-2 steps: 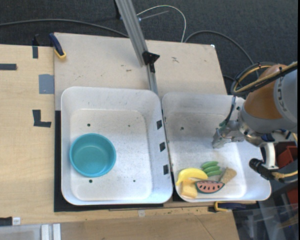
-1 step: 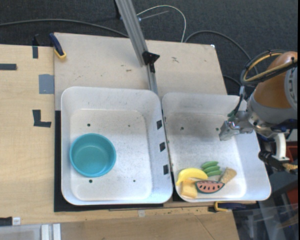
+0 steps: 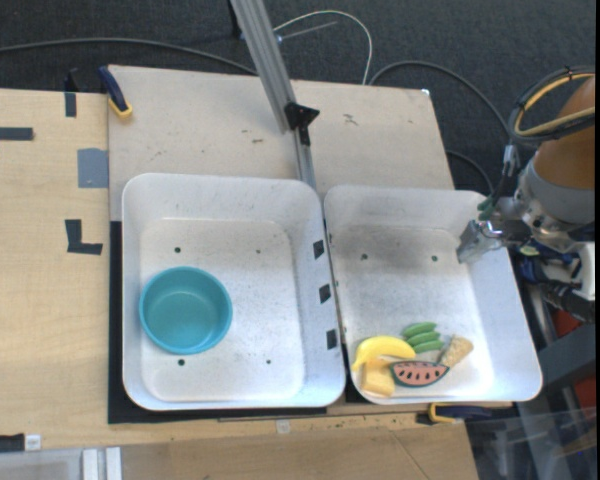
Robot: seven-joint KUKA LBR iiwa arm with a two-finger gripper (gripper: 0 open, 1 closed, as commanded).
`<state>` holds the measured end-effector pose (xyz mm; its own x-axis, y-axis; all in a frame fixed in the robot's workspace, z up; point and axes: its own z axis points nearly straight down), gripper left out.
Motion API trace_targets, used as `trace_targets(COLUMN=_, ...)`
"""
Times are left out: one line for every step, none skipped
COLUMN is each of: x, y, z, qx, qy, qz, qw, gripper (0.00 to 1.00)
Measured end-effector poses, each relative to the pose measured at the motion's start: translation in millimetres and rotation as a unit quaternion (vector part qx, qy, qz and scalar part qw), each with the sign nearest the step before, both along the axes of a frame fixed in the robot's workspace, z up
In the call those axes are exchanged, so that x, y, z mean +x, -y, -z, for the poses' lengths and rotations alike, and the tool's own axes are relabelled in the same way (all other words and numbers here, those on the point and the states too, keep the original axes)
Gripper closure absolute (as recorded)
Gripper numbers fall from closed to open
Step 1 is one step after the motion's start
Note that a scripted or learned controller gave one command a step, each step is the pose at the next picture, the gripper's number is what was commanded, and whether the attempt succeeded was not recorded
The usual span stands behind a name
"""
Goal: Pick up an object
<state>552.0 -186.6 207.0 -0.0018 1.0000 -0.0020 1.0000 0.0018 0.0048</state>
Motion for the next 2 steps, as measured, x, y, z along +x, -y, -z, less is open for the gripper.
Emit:
trace_targets(x=1, y=0, z=-53, qx=0.0000, qy=0.000, qz=0.000, qw=1.0000, gripper=1.00)
trace_targets(x=-8, y=-49, z=-58, qx=0.0017, qy=-0.003, qz=-0.002, qw=1.0000, gripper=1.00)
